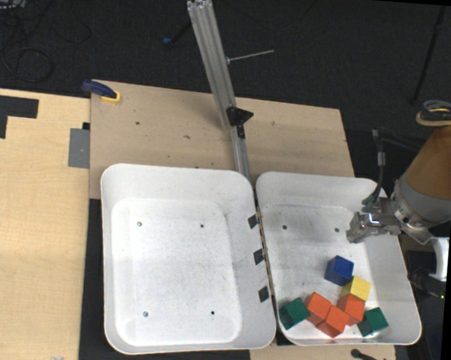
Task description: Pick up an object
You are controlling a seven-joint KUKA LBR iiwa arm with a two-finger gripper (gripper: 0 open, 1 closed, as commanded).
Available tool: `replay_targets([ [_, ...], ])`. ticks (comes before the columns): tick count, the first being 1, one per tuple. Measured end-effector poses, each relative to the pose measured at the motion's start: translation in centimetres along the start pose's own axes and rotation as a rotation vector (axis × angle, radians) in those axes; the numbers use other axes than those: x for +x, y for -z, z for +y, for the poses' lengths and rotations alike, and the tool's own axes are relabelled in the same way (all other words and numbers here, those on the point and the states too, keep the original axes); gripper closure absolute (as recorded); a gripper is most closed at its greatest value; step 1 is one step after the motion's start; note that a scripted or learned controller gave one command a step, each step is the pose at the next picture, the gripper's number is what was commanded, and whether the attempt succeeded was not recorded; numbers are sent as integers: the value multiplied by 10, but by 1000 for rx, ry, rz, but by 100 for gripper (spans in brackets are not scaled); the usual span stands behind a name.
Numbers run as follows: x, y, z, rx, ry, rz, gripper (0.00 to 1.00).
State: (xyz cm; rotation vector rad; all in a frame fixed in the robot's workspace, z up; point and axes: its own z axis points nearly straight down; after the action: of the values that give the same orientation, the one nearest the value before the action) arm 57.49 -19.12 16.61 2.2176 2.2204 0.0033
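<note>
Several small blocks lie bunched in the near corner of the right bin (318, 193). A blue cube (340, 269) sits on top of the bunch at its far side, with a yellow block (359, 289) just beside it. Orange blocks (331, 312) fill the middle, flanked by a green block (294, 311) on the left and another green block (372, 321) on the right. My gripper (361, 225) hangs over the right side of this bin, a short way beyond the blue cube and apart from every block. Nothing shows in its grasp.
The left bin (131, 183) sits alongside, with black clips along the shared rim. A slanted aluminium bar (219, 73) rises from behind the bins. A blue and yellow clamp (101, 90) lies at the bench's far left corner.
</note>
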Motion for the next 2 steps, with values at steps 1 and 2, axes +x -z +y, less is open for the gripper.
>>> replay_targets([
  [1, 6, 45, -2, 2, 0, 1, 100],
  [2, 5, 53, -1, 4, 2, 1, 100],
])
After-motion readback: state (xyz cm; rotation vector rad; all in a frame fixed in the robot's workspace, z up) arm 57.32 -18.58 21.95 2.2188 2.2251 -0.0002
